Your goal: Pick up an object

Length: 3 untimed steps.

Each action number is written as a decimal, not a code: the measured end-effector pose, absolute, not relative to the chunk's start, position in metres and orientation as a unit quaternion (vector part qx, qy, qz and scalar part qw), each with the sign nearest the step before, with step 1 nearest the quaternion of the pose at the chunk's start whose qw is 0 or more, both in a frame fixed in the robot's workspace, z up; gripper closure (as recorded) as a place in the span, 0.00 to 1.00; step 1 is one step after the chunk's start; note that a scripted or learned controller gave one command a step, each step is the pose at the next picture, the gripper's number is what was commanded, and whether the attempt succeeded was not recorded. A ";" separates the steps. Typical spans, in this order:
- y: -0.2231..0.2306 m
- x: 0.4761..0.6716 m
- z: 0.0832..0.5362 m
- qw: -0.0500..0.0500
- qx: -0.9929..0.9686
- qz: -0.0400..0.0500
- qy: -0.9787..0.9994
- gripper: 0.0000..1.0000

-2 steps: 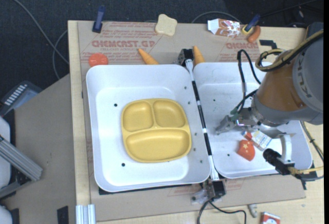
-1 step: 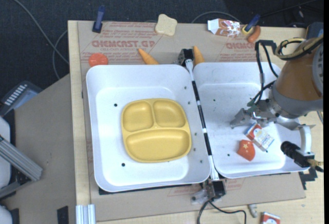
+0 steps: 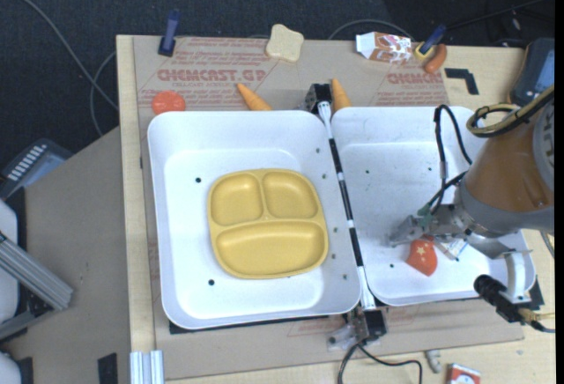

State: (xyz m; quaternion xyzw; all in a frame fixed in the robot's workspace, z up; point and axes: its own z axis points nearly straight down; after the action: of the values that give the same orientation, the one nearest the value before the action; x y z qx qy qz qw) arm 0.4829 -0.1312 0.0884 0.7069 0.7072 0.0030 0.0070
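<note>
- One red-orange strawberry toy (image 3: 423,257) lies in the right bin (image 3: 388,162) near its front edge, long axis running roughly front to back, narrower end toward the front.
- The gripper (image 3: 429,231) sits just over it; whether it is closed cannot be told.
- One yellow divided plate (image 3: 266,222) sits mid left bin (image 3: 176,197).

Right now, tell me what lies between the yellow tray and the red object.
In the camera view, the bins' adjoining rims separate the yellow tray from the red object.
</note>
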 end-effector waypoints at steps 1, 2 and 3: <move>-0.134 0.484 0.100 0.012 0.708 0.002 0.706 1.00; -0.170 0.483 0.183 0.001 0.707 0.000 0.707 1.00; -0.129 0.479 0.126 -0.001 0.707 0.000 0.707 1.00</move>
State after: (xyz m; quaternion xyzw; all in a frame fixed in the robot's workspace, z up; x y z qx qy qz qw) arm 0.4787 -0.1287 0.1262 0.7069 0.7073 -0.0003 -0.0007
